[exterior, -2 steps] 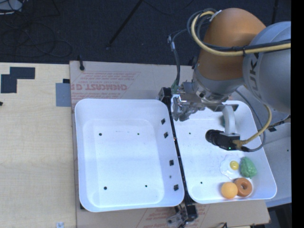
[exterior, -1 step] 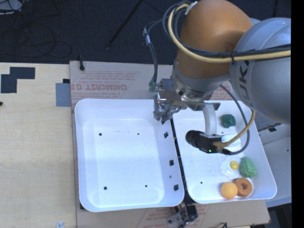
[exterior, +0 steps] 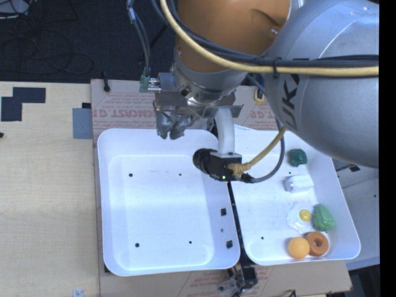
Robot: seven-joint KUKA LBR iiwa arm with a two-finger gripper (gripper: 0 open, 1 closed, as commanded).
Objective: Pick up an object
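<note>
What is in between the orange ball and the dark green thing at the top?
In the camera view, between the orange ball and the dark green thing lie a small white block and a toy fried egg.

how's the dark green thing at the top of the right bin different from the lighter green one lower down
The dark green object is teal-tinted, smaller and rounder; the light green object is paler, larger and taller than wide. The dark one lies alone near the bin's far side; the light one sits among a fried egg toy and donut. Both are lumpy and lie in the right bin.

Bins point(exterior: 117, 166) glossy white plastic; bench point(exterior: 43, 184) matt pale wood; arm point(exterior: 334, 73) smooth grey metal.
</note>
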